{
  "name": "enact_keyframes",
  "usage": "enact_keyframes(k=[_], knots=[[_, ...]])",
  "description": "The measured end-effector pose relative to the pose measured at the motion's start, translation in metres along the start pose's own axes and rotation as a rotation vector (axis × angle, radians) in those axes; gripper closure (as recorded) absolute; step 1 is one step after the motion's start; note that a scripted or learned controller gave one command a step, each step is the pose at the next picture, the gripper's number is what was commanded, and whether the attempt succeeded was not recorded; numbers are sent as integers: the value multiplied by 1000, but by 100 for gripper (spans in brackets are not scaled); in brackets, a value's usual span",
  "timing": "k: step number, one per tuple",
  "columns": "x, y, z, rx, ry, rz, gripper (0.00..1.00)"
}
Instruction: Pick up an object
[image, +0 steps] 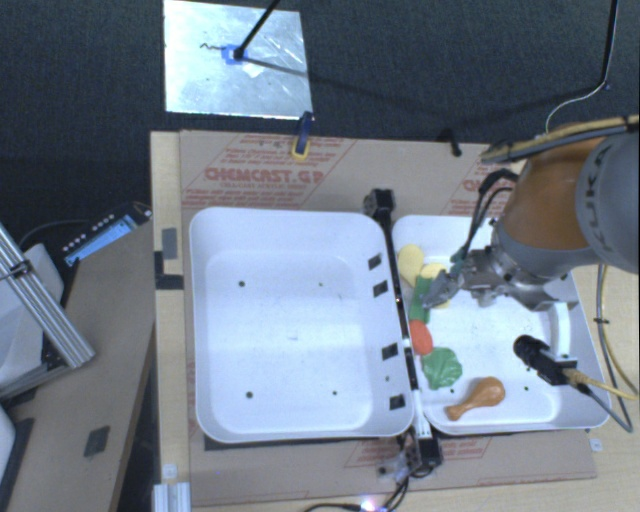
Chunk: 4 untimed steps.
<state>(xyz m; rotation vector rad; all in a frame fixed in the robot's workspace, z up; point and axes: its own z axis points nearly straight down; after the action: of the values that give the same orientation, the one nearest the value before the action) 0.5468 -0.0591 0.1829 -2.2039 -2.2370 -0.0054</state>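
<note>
Your arm reaches in from the right and its pincer (437, 290) is down inside the right-hand shallow white bin (500, 345), close to that bin's left wall. You cannot tell from this view how the pincer stands, and nothing can be seen lifted in it, so count the pick as not yet done.

The candidates all lie in that right bin, along its left side. A pale yellow rounded toy piece (413, 261) sits near the bin's far left corner, just beside the pincer. Below it along the left wall lie a small orange-red piece (421, 340) with a bit of green at its upper end, then a dark green leafy piece (441, 367). A tan drumstick-shaped piece (477, 397) rests near the bin's near edge, apart from the others.

The left-hand white bin (290, 320) holds no objects.

By my reading, you are at the reach-and-close stage: the pincer is low among the yellow and green pieces, but the grasp and the lift clear of the bin are both left to do.
</note>
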Motion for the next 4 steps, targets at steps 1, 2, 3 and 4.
enact_keyframes(k=[1, 2, 3, 4], knots=[[-8, -1, -12, -2, -3, 10, 100], [67, 7, -89, -8, -1, 3, 100], [157, 6, -172, -9, 0, 1, 100], [206, -32, -246, -8, 2, 3, 100]])
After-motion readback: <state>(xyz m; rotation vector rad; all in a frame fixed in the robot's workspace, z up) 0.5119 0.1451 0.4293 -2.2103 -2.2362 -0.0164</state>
